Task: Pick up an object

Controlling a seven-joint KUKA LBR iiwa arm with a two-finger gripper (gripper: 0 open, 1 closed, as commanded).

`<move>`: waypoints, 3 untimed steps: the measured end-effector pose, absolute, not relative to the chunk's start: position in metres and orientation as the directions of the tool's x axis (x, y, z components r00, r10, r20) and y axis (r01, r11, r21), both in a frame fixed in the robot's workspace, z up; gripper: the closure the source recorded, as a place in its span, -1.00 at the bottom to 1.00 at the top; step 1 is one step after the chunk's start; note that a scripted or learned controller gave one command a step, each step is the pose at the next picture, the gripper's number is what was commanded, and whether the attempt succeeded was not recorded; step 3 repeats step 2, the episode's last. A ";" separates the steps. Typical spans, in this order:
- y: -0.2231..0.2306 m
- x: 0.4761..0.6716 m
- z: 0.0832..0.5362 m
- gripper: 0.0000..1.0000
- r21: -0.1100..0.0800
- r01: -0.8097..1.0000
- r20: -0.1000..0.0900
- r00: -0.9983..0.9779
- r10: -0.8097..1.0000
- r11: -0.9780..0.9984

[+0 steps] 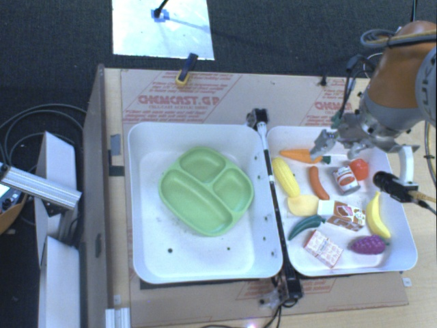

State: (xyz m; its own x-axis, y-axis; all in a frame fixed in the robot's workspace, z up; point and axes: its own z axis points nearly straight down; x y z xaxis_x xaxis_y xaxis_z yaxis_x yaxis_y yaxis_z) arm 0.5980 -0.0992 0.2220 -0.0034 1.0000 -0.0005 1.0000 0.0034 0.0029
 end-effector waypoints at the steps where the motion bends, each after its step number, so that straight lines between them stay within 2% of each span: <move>1: -0.096 0.621 0.095 -1.00 0.003 1.000 -0.001 -0.001 1.000 0.001; 2: -0.095 0.622 0.106 1.00 0.006 1.000 -0.001 -0.003 1.000 0.003; 3: -0.095 0.622 0.106 1.00 0.006 1.000 -0.001 -0.003 1.000 0.003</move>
